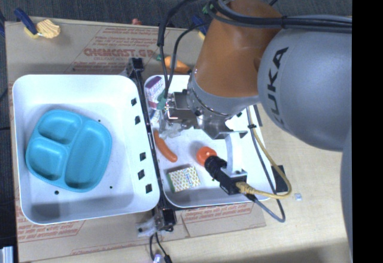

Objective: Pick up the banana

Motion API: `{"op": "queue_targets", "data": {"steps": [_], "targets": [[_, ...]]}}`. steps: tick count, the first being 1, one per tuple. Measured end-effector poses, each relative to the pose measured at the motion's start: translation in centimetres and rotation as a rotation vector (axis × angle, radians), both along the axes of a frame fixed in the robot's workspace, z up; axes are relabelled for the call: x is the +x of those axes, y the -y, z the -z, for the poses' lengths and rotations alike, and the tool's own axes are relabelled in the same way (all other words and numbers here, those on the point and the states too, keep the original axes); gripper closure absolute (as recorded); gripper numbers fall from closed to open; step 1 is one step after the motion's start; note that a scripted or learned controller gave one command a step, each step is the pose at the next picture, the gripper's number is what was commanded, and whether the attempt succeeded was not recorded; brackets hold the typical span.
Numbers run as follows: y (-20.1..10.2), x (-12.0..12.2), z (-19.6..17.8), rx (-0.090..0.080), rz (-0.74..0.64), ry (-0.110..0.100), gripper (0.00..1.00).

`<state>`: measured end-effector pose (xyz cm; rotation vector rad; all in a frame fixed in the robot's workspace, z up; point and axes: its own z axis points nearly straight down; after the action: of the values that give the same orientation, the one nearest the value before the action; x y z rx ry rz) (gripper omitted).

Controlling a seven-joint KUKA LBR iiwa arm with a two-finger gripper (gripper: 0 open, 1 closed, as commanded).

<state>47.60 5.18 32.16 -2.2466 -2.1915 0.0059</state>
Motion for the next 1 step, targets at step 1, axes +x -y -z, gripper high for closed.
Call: {"op": "queue_targets", "data": {"steps": [1], "targets": [[-4.72, 0.04, -8.04, 0.001, -0.085, 0.004, 1.00]]}}
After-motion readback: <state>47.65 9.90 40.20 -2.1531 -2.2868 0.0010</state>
